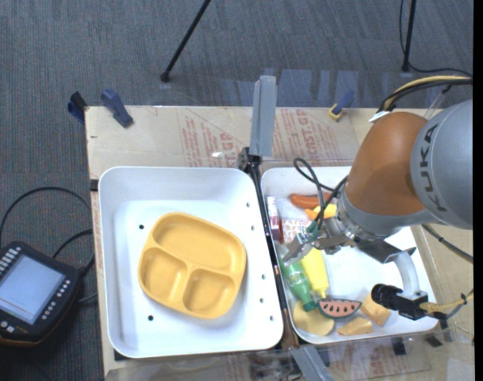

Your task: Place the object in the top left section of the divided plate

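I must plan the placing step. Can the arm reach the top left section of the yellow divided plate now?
Probably yes. The plate lies uncovered in the left bin, nothing above its top left section, while the gripper is over the right bin.

You have a cardboard-topped desk [185,129] bearing two white bins side by side: one [118,205] well apart from the gripper [300,248], the other [408,280] directly beneath it. A blue clamp [116,107] sits at the desk's far edge.

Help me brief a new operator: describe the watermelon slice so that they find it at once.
Look at the right white bin, along its near edge. Among the toy food there lies the watermelon slice, a flat wedge between a green bottle and tan pieces. Only it has red flesh, dark seeds and a green rind.
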`<state>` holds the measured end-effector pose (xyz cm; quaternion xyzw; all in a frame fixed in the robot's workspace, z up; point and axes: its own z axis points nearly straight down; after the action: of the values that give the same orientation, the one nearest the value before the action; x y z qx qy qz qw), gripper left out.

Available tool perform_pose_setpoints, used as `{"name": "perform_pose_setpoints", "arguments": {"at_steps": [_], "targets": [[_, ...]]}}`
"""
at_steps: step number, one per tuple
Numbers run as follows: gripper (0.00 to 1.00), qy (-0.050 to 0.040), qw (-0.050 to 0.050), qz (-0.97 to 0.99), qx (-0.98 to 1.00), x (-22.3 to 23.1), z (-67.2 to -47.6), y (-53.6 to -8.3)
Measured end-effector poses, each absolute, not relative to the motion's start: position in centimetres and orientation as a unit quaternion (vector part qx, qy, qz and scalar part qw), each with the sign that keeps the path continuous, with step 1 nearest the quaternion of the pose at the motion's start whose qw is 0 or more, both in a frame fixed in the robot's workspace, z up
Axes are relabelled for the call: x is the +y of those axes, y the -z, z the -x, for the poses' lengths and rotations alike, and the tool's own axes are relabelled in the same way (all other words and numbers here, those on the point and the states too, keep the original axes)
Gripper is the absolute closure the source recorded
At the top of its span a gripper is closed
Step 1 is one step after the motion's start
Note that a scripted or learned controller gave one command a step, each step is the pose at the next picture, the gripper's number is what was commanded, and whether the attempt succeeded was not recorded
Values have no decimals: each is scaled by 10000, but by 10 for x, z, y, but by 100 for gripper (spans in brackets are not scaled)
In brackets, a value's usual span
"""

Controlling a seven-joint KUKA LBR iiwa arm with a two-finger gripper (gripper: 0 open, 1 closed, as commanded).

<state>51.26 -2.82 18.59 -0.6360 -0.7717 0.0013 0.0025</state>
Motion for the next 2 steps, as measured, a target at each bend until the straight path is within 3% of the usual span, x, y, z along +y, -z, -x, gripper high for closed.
{"name": "perform_pose_setpoints", "arguments": {"at_steps": [1,2], "targets": [[0,-13,25,6360,-7717,-28,-513,-186],[0,5,0,7010,-7132,25,-520,-284]]}}
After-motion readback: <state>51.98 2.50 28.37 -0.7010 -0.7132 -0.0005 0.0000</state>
